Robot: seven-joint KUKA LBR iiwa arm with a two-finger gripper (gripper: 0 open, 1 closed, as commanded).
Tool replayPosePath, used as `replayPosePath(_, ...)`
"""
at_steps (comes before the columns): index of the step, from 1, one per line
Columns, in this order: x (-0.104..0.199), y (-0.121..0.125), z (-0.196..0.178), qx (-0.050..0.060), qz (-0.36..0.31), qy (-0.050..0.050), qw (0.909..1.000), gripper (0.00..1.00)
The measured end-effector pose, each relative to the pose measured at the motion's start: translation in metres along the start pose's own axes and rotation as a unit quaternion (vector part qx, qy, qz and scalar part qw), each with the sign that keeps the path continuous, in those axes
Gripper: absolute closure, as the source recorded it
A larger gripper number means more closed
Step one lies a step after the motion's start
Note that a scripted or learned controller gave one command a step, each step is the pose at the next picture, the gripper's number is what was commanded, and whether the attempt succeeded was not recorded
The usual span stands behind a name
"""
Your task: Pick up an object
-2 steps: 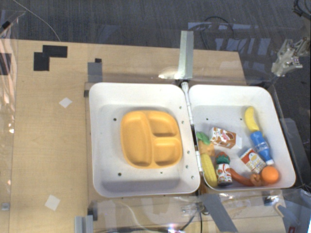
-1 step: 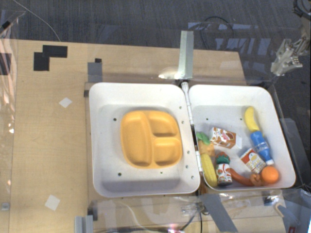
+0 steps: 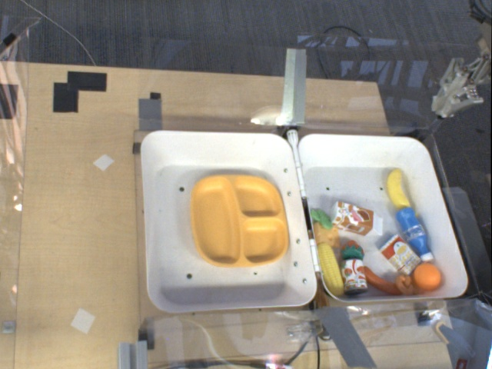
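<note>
We see gripper [image 3: 459,89] at 2 o'clock — finger state unclear; crowded toys risk glancing grab, orange [image 3: 427,277] rolling.

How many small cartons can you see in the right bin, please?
2. One carton lies near the bin's middle, beside the corn cob's leafy end. The other carton lies nearer the front right, between the blue bottle and the orange. None looks hidden.

Printed labels on cartons and can, none legible
</note>
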State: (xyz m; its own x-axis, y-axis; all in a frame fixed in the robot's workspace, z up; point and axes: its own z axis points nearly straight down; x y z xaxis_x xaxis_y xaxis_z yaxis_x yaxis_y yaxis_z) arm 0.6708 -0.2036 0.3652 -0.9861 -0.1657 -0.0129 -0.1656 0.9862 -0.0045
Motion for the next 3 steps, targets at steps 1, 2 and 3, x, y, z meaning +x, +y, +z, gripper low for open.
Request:
replayPosePath(1, 0.0, 0.0, 0.005, 0.0, -0.023, 0.0, 0.9997, 1.0)
replayPosePath(2, 0.0, 0.0, 0.001, 0.0, -0.067, 0.0, 0.9978, 1.0)
replayPosePath(3, 0.003, 0.002, 0.124, -0.004, -0.088, 0.006, 0.9961, 1.0)
